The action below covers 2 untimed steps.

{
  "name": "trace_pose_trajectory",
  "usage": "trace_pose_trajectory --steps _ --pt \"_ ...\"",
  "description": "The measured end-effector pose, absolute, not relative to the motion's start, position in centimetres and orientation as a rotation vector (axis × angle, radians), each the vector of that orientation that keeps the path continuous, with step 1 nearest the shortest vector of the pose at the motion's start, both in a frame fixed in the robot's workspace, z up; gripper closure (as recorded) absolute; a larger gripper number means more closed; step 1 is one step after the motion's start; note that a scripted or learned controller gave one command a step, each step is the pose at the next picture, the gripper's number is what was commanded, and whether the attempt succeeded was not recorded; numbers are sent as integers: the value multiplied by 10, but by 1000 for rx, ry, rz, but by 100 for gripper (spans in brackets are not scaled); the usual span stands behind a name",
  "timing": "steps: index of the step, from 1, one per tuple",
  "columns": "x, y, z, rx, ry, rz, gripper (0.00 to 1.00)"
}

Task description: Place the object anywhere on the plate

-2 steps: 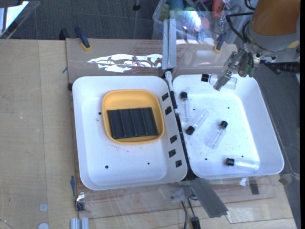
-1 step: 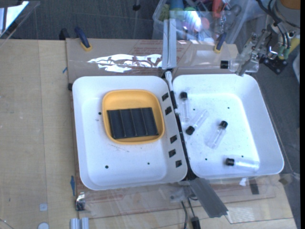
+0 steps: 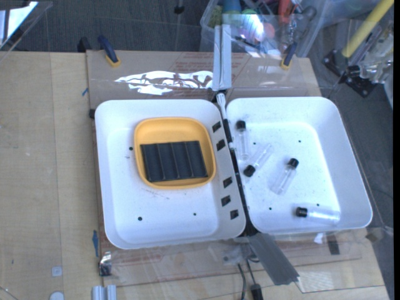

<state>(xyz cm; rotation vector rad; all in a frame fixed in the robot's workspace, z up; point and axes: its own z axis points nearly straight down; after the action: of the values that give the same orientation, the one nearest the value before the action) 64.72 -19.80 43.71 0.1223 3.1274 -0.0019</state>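
Observation:
A yellow plate [image 3: 149, 131] with rounded corners lies in the left white bin [image 3: 164, 222], toward its back. A flat black ridged slab [image 3: 174, 160] rests on the plate and covers most of its floor. Several clear vials with black caps lie loose in the right white bin [image 3: 340, 167]: one [image 3: 241, 137] by the divider, one [image 3: 257, 160] slanted near it, one [image 3: 284, 174] in the middle, and one [image 3: 317, 214] along the front wall.
A row of small black tabs [image 3: 224, 167] runs along the wall between the bins. A clear box of colourful clutter [image 3: 269, 8] stands behind the bench. A grey bracket [image 3: 270, 259] juts out at the front edge.

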Motion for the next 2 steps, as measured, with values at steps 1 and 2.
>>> trace_pose_trajectory --steps 1,2 --pt "652 -223 437 -383 3106 -4 100" --pt "668 -221 427 -837 3016 -4 100"
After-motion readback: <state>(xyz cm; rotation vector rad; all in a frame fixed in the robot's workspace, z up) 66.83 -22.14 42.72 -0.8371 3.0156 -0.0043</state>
